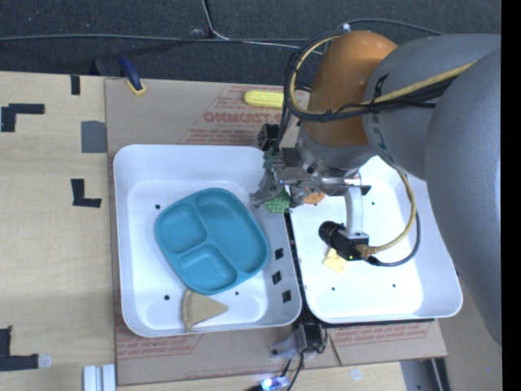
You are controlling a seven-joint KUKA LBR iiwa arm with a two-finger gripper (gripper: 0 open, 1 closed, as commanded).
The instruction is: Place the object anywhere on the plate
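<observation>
Gripper (281,195), grip unclear, hangs by a green object (279,204) over the bins' divider, near the blue plate (212,239)

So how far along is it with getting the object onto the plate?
Done: nothing lies on the blue plate. In hand: the gripper sits at the divider between the bins, a small green object at its tip; grasp unclear. Left: carrying it over and setting it on the plate.

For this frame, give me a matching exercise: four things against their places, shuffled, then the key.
Things:
1. plate
2. tan wedge
3. yellow piece
4. green item

Places:
A. right bin floor
B. at the divide between the bins, under the wrist
C. left bin's near edge
D. middle of the left bin

Pairs: 1-D, 2-C, 3-A, 4-B
</observation>
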